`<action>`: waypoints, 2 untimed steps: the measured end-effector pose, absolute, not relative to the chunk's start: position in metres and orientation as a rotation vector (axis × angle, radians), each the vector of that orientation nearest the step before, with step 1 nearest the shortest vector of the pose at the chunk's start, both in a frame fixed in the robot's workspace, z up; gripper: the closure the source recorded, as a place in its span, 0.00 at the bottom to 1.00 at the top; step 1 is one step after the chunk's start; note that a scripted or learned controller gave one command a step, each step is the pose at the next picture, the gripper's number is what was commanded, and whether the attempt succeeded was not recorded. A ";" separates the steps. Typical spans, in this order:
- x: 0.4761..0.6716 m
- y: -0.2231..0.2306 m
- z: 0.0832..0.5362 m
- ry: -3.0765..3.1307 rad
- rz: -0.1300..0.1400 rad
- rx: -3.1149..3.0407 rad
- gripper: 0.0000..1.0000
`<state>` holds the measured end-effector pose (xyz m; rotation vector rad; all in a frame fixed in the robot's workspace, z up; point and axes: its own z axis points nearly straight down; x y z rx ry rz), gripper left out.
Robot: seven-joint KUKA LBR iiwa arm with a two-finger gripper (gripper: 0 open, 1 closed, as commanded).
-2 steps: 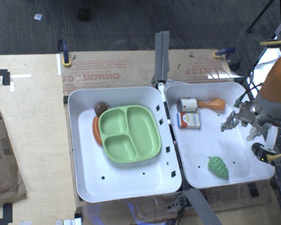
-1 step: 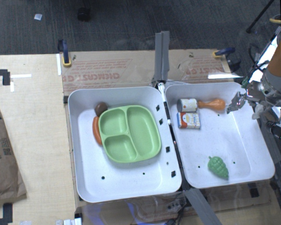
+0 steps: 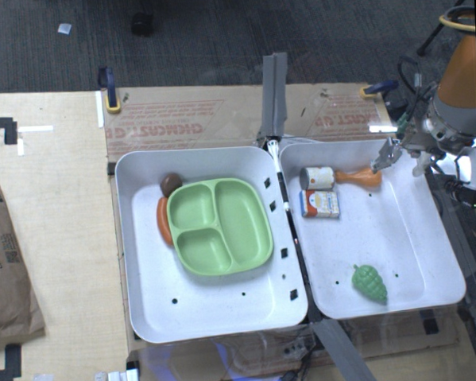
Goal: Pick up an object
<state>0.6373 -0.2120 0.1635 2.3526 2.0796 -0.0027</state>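
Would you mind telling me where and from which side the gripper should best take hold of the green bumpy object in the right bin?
Probably across its narrower middle, coming straight down from above. The green bumpy object lies flat in the right bin, elongated along a slant, with bare floor on all sides, so fingers could close across its short width. The gripper sits near the bin's far corner.

1. Desk [image 3: 58, 259], light wood, carries two white bins [image 3: 149, 310].
2. Brown paper bag [image 3: 7, 261] flat at desk's left edge.
3. Cardboard sheet [image 3: 187, 129] behind bins.
4. Grey divider bar [image 3: 274, 96] upright between bins.
5. Dark carpet floor [image 3: 213, 28] beyond.
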 end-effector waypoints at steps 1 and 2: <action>0.661 -0.208 0.097 2.208 0.010 2.229 0.00; 0.660 -0.204 0.094 2.298 0.000 2.136 0.00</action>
